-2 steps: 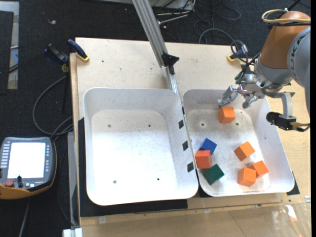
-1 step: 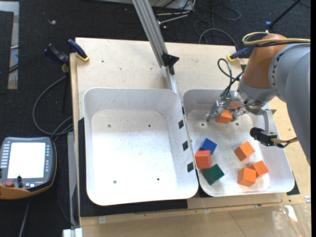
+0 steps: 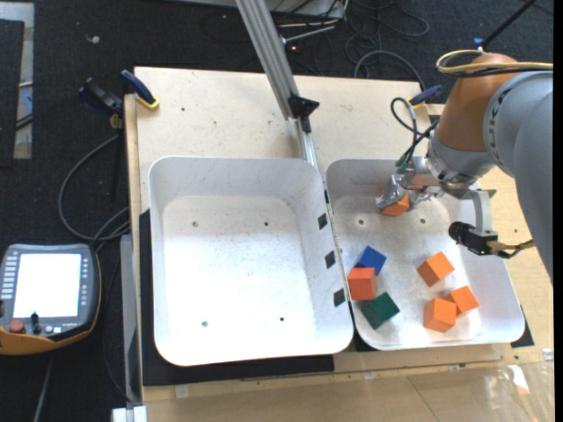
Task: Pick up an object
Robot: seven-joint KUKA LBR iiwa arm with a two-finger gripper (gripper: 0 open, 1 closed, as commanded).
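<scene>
I see my tool (image 3: 398,199) low over the far part of the right bin (image 3: 493,323), its fingers pinching a small orange block (image 3: 398,206). Nearer the camera from the tool lie a blue block (image 3: 372,258), a red block (image 3: 361,284), a green block (image 3: 381,309) and three more orange blocks (image 3: 435,269).

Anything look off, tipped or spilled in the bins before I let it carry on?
Nothing stands out. The blocks all lie inside the right bin: blue, green, several orange. The gripper sits at an orange block near the bin's far end. No spill or damage visible.
</scene>
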